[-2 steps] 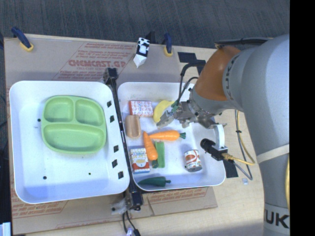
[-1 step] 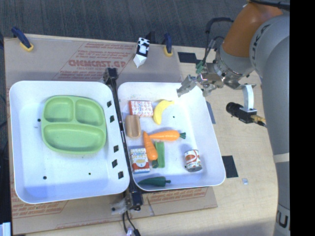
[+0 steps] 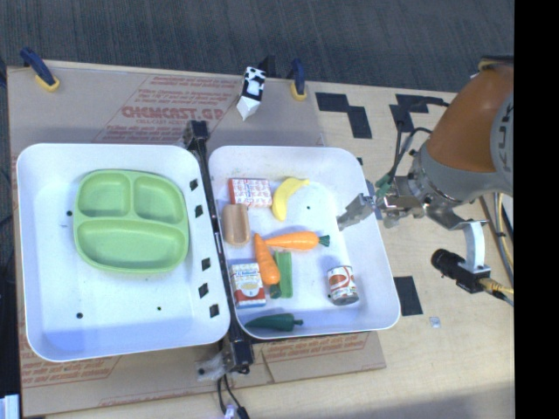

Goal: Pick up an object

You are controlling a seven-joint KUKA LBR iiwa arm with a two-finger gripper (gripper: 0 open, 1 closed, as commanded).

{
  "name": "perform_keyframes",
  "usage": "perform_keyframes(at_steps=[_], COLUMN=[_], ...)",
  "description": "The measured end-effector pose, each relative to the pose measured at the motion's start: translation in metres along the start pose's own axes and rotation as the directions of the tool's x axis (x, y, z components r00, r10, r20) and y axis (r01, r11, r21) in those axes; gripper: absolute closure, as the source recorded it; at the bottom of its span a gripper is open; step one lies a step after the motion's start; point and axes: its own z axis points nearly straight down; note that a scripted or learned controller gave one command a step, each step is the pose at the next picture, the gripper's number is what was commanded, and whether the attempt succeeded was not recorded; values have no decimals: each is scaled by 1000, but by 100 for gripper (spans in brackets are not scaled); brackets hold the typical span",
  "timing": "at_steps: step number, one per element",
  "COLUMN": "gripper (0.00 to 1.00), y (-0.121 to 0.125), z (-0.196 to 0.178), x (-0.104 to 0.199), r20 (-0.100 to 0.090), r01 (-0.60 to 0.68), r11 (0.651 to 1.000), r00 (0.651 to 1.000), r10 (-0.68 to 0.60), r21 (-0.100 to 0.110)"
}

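Near the front edge of the right bin (image 3: 371, 260) lies a dark green pepper (image 3: 278, 323), and behind it are a small carton (image 3: 248, 284), a can (image 3: 342, 285), two carrots (image 3: 279, 250), a banana (image 3: 287, 195) and a bread roll (image 3: 235, 223). At this bin's right rim the gripper (image 3: 356, 210) stands over the edge with nothing between its fingers; whether they are spread or pressed together I cannot tell. A green divided plate (image 3: 131, 219) lies in the left bin (image 3: 44, 304).

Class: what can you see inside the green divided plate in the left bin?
The green divided plate shows three bare compartments, with nothing in them. Whatever lies beneath it on the bin floor is covered.
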Motion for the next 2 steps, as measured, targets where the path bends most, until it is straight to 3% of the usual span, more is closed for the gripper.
perform_keyframes(at_steps=[2], gripper=[0], y=[0], z=[0], x=[0], r20=[0], r01=[0], r11=[1000], r00=[1000], r10=[0], r21=[0])
